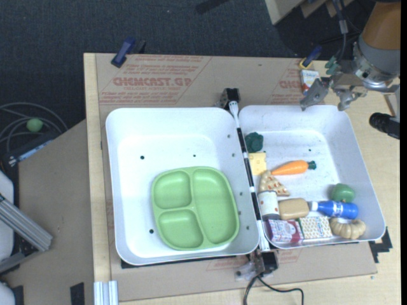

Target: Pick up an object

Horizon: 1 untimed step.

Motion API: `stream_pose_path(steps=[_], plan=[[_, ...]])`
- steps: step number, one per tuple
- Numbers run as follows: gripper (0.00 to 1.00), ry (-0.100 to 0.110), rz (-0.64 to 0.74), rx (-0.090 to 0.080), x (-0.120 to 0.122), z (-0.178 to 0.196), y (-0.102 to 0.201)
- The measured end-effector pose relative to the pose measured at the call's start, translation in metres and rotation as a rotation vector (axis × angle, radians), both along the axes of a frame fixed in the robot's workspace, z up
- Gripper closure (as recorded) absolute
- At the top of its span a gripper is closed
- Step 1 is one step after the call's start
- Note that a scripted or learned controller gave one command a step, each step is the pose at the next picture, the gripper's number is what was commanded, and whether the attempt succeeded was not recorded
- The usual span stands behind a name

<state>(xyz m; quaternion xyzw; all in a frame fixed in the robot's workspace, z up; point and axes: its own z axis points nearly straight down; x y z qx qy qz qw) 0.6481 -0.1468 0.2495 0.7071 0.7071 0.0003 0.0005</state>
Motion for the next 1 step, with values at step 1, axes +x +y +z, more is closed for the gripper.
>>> stream_pose_path(steps=[1], plan=[[0.0, 0.006, 0.001, 0.002, -0.0415, -0.1443, 0.05]])
